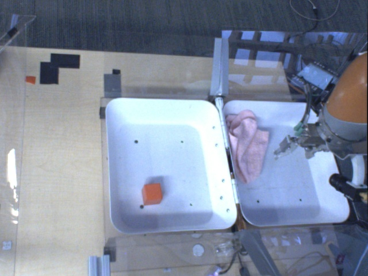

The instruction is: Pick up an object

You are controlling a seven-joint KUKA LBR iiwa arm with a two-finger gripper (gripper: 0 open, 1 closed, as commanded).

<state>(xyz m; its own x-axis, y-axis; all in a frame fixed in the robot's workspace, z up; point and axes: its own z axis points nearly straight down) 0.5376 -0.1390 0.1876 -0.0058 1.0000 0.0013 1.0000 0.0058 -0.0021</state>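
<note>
The gripper (291, 144) hangs over the right bin (287, 211), toward its three o'clock side; whether it is apart or together I cannot tell. The pink cloth (248, 145) lies bunched at the bin's nine o'clock wall, well apart from it. A good grasp would centre over the cloth's thickest fold before descending. The arm (348, 105) reaches in from three o'clock, wrist angled toward nine. An orange block (152, 194) sits in the left bin (172, 119), around seven o'clock.
</note>
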